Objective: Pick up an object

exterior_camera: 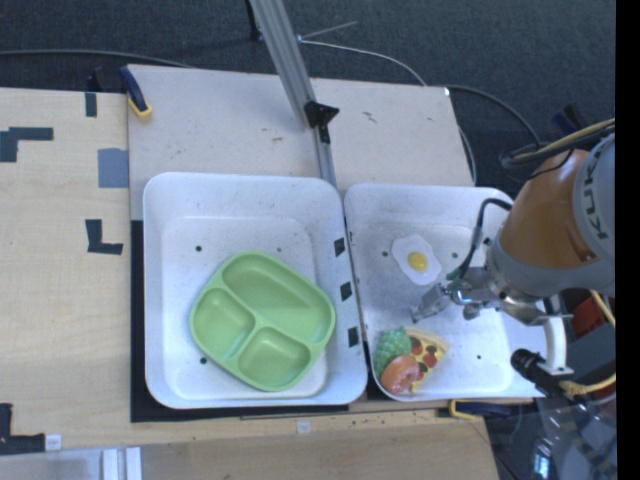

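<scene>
Green divided plate [262, 320] fills the left bin [160, 268], we note. Right of it, in the right bin [480, 363], we see a fried egg toy [415, 259], with mixed toy food [408, 360] below. Our gripper [432, 306] hovers between them, fingers parted, grasping nothing.

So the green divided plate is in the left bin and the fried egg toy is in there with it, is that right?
Not quite. The green divided plate is in the left bin, but the fried egg toy lies in the right bin, near the claw, as the camera view shows.
</scene>
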Robot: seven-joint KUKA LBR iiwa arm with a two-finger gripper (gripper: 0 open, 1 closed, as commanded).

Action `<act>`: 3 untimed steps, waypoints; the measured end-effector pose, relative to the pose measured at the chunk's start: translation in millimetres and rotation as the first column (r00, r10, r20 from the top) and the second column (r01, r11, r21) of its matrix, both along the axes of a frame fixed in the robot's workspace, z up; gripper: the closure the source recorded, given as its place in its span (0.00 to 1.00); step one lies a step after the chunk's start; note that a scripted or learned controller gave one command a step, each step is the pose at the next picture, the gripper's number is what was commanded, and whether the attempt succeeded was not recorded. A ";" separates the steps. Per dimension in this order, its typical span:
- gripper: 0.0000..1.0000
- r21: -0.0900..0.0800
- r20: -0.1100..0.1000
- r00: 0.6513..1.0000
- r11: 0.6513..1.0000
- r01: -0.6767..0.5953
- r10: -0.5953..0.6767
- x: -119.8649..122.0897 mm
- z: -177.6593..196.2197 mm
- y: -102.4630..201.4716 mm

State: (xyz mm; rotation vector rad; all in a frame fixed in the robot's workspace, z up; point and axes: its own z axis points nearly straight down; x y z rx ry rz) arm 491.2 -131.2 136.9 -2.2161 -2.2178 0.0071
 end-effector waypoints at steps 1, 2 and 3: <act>1.00 0.001 0.003 1.000 1.000 -0.002 0.002 1.0 12.2 0.8; 1.00 -0.002 0.011 1.000 1.000 -0.001 0.001 -4.6 72.2 0.1; 1.00 -0.003 0.012 1.000 1.000 -0.001 0.001 -3.4 124.8 0.1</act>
